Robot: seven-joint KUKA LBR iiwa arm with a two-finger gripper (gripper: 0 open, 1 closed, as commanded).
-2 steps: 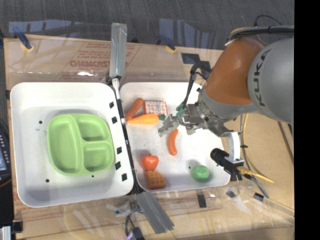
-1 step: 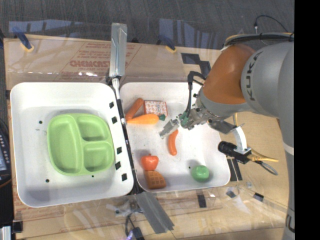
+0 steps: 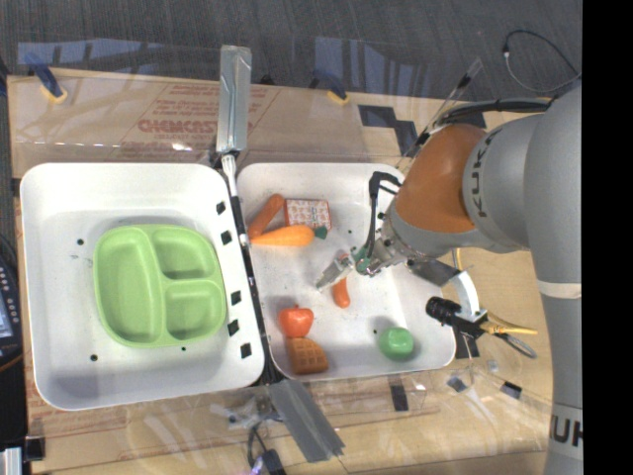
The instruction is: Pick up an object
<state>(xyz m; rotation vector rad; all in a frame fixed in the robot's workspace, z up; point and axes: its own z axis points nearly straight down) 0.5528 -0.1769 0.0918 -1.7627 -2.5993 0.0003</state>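
A small orange carrot piece (image 3: pixel 341 293) lies near the middle of the right bin (image 3: pixel 435 359), just below and beside the end effector (image 3: pixel 341 268), which hangs low over the bin floor at the end of the grey arm (image 3: pixel 514 186) with its orange band (image 3: pixel 445 181); whether its tips are apart or together cannot be told, and nothing can be seen held between them. Farther up the same bin, a long orange carrot (image 3: pixel 282 237) lies level, touching a slanted orange sausage-like piece (image 3: pixel 265 214) and a small pink printed box (image 3: pixel 308 212). Toward the near wall sit a red-orange pepper-like toy (image 3: pixel 296 321), a brown waffle (image 3: pixel 306 355) just below it, and a green round fruit (image 3: pixel 398 341) off to the right. The left bin (image 3: pixel 49 364) holds a green divided tray (image 3: pixel 158 285). Both bins rest on the surface (image 3: pixel 129 117).
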